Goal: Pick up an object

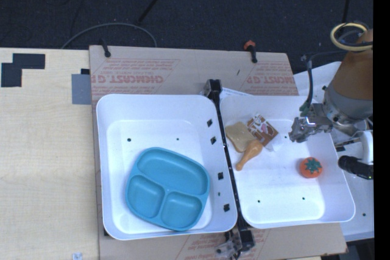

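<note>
Aim matters most from my remote seat: I judge the tomato the best target, since it sits alone on bare floor in the right bin, well apart from anything else. I would bring the gripper straight over it, spread the jaws wide, descend until they straddle it, then close gently, because a round toy can squirt sideways.

Right now the gripper hangs just above and slightly left of the tomato, near the bin's far right side, not touching it. The jaws look small and blurred; I cannot tell whether they are open or closed, and nothing is visibly held.

Left of the tomato, nearer the black divider between the bins, lies a cluster: a tan bread slice, a drumstick touching its lower edge, and a small brown-and-white packet just beside both. Those crowd one another, so I judge them riskier picks.

Further left of the tomato, past the divider, the left bin holds a blue divided plate lying flat, with nothing in its three compartments. Both bins rest on cardboard on the bench.
</note>
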You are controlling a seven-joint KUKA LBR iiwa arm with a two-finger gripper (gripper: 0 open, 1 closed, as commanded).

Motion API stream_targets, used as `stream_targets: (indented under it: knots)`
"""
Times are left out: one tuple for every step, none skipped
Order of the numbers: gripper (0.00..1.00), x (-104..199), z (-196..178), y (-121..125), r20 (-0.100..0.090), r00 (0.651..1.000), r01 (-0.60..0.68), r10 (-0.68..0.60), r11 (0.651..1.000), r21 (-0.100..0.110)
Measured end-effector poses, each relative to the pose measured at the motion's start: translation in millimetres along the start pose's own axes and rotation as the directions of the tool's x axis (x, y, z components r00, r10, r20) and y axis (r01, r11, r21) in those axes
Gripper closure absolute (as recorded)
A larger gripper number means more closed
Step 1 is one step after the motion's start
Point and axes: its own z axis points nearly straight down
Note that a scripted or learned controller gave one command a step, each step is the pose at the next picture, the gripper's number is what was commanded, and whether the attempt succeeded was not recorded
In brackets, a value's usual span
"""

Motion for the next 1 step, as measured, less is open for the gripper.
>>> stream_targets:
  knots:
    - [1.00, -9.1, -49.8, -3.3, 0.000, 1.000, -0.002, 0.002, 1.000, -0.001]
